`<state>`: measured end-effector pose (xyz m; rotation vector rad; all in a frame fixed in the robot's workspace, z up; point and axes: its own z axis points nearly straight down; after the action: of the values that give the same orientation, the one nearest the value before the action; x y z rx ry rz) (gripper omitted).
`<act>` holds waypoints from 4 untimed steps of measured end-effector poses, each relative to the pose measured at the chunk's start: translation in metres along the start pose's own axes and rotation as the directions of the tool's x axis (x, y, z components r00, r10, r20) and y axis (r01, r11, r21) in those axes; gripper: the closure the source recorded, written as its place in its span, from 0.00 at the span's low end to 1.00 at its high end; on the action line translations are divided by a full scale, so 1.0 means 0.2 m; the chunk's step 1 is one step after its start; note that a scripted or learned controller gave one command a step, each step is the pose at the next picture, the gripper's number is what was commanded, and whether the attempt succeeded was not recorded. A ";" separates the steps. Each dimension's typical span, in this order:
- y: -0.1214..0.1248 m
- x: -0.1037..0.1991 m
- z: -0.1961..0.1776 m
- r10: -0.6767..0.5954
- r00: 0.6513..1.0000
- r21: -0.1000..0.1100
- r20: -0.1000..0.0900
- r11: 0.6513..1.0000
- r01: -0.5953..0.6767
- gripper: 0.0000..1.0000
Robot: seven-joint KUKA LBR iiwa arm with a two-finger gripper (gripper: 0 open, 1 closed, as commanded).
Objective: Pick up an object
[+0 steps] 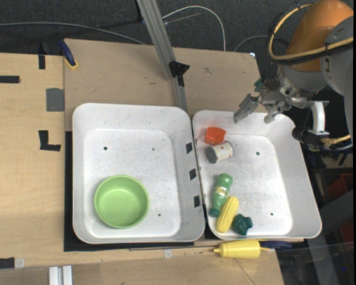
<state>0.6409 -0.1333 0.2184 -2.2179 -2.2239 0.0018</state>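
Note:
My gripper (256,112) hangs over the far rim of the right bin (285,177), open, with nothing between its two fingers. In that bin lie an orange object (214,136), a white and grey cylinder (219,152), a green bottle (220,193), a yellow corn cob (227,213) and a dark green piece (242,224). The orange object is the nearest to the gripper, below and to its left. A light green bowl (121,201) sits in the near left corner of the left bin (130,129).
A yellow bottle-shaped object (240,249) lies on the bench just outside the right bin's near edge. A grey metal pole (160,34) slants down to the bins' shared far corner. Cables run behind the bins.

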 end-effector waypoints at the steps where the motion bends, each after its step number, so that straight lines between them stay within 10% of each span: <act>1: 0.00 0.00 0.00 0.000 1.000 0.000 0.000 1.000 0.000 0.00; 4: -0.02 -0.02 0.59 -0.001 1.000 -0.017 -0.001 1.000 0.001 0.00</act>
<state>0.6371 -0.1372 0.1007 -2.2251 -2.2329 -0.0185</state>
